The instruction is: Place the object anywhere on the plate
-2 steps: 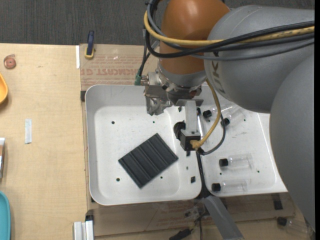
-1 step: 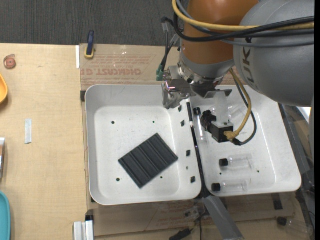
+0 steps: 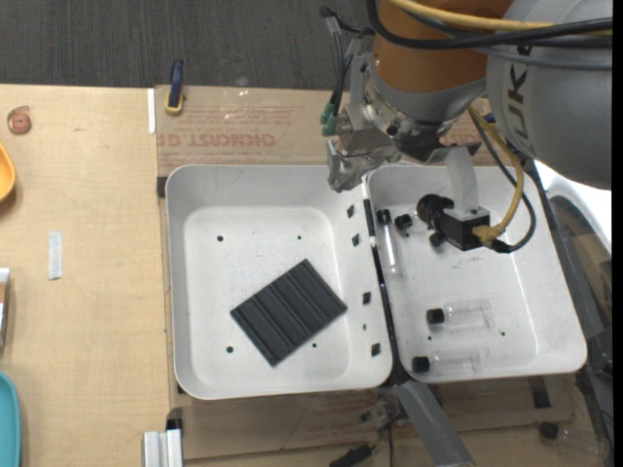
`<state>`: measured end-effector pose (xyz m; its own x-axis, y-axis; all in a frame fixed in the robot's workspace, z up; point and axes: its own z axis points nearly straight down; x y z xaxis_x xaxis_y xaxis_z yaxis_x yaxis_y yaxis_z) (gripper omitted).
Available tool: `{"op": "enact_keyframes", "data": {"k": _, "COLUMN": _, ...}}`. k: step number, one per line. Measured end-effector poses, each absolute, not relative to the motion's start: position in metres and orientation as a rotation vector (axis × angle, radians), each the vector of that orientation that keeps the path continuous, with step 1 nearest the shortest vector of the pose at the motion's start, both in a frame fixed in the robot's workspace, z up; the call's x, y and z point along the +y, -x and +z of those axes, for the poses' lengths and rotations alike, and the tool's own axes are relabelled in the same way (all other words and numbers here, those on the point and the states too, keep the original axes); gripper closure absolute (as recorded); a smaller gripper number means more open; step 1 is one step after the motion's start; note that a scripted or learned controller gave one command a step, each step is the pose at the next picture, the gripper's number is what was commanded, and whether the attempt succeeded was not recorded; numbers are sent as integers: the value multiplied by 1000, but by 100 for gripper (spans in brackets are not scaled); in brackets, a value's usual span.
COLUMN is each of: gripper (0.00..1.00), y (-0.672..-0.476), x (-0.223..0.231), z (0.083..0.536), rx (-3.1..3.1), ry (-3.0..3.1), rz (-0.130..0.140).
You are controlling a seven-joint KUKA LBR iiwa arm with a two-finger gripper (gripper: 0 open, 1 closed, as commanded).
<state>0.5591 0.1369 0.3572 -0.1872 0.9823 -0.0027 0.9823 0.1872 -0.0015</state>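
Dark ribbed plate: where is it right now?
In the camera view the dark ribbed plate lies flat in the left bin, lower middle, turned at an angle, left of the divider between the two bins and below-left of the gripper.

We look down on a light wooden bench [image 3: 88, 309] that takes the left and middle of the view. Behind it, along the top, we see a dark grey floor [image 3: 175, 17] with a fine ribbed texture. A brown cardboard sheet [image 3: 234, 129] with red printed letters, seen reversed, lies flat at the back edge of the bench. A small blue clamp [image 3: 175, 86] grips the top left corner of this cardboard. On the far left of the bench sits a small round reddish disc [image 3: 18, 121]. The light is even and soft, with weak shadows.
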Motion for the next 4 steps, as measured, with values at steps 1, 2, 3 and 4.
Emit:
{"op": "enact_keyframes", "data": {"k": 1, "gripper": 100, "y": -508, "x": 134, "z": 305, "rx": 2788, "ry": -1452, "rz": -5}}
{"op": "enact_keyframes", "data": {"k": 2, "gripper": 100, "y": -527, "x": 97, "z": 293, "rx": 2951, "ry": -1083, "rz": -4}}
{"op": "enact_keyframes", "data": {"k": 3, "gripper": 100, "y": -505, "x": 61, "z": 268, "rx": 3066, "ry": -690, "rz": -1}}
{"op": "enact_keyframes", "data": {"k": 4, "gripper": 100, "y": -551, "x": 120, "z": 295, "rx": 3118, "ry": -371, "rz": 1}}
